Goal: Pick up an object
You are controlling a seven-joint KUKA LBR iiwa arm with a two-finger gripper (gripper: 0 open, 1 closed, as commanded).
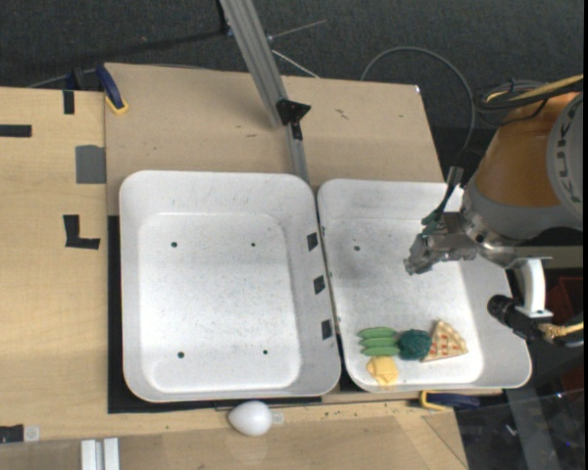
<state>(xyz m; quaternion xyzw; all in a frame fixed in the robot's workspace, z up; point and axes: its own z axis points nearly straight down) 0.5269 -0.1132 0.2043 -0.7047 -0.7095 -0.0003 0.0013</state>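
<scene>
Reaching in from the right, the arm shows black letters "KU" on its grey shell, cut off by the frame edge. Its gripper hangs over the right bin, and I cannot tell how its tips stand or whether they have anything. Near this bin's front edge lie green pods, a dark green piece, a yellow piece and a pizza slice toy, close together. A white egg-shaped thing lies on the worktop in front of the left bin.
</scene>
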